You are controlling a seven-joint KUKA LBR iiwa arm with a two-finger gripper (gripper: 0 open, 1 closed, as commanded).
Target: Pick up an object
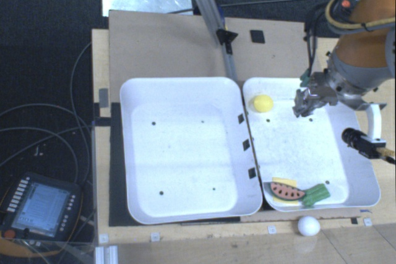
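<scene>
Tool [303,105] hangs over the far part of the right bin [352,195], on the grey arm [365,52] with its orange band, which comes in from the right. Whether the tool is apart or together cannot be told; its tips are a dark blur against the white floor. Nothing shows clamped in it.

Landmark: right bin.
- Lemon [263,103]: yellow, round, in the far left corner of the right bin, near the tool and to its left, not touching it.
- Melon slice [286,191]: red with green rind, at the near wall of the right bin, left of centre. A pale yellow piece [284,182] lies just behind it, touching.
- Green piece [316,193]: at the near wall of the right bin, just right of the melon slice, touching or nearly so.
- White ball [309,225]: outside the right bin, on the table [185,40] just beyond the near wall.
- Left bin [133,151]: pressed against the right bin's left wall, dark clips along the join.
- Pendant [40,207]: on the floor, well left of both bins.
</scene>
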